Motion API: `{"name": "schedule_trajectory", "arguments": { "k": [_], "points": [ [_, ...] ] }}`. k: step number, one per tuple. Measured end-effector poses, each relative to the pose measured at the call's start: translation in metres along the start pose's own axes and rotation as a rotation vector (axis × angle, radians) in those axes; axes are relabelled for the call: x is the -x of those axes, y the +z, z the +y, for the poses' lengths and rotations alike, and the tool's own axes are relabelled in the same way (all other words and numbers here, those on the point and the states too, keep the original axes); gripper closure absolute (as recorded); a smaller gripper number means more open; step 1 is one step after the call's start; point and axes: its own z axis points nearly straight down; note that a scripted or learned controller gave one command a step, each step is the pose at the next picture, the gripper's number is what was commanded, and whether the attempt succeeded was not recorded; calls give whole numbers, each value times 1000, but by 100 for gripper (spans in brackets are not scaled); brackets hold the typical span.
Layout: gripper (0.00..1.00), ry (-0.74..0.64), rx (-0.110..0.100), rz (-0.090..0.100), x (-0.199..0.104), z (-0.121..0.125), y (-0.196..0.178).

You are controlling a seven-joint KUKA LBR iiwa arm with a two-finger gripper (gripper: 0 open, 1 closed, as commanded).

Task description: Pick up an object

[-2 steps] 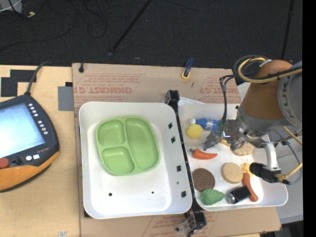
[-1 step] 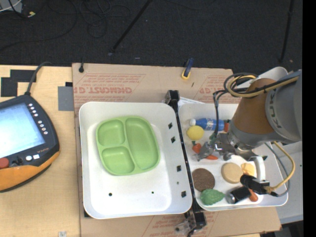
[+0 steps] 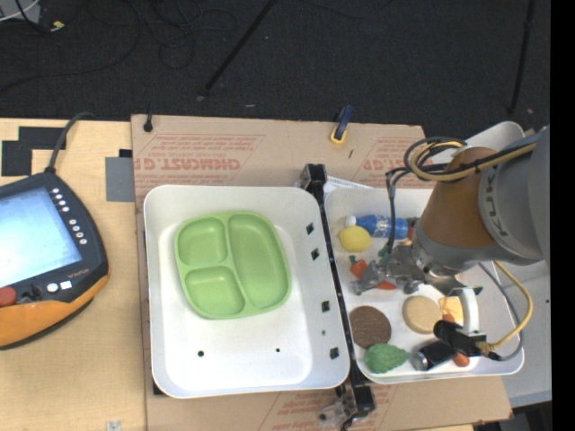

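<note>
My gripper [image 3: 384, 277] is low in the right bin [image 3: 503, 362], among its objects. Just above it lie a yellow lemon-like fruit [image 3: 355, 238] and a blue bottle [image 3: 381, 226] on its side. Small red pieces [image 3: 359, 266] sit right at the gripper's left side. Below it rest a dark brown disc [image 3: 369, 324], a tan round cookie-like piece [image 3: 420, 312] and a green leafy piece [image 3: 386, 358]. I see nothing held in the gripper. The wrist and arm hide part of the bin's right half.
The left bin [image 3: 171, 348] holds a light green divided plate [image 3: 233, 265]. A black divider [image 3: 328, 277] runs between the bins. A teach pendant [image 3: 40, 254] lies at the far left of the bench, and a blue-and-yellow clamp [image 3: 340, 126] sits behind the bins.
</note>
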Motion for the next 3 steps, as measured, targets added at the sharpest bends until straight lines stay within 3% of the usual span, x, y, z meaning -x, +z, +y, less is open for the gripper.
{"name": "schedule_trajectory", "arguments": {
  "k": [1,3],
  "points": [
    [100,7,0,1,2,0,-11],
    [100,-4,6,-1,10,-4,-97]
  ]
}}
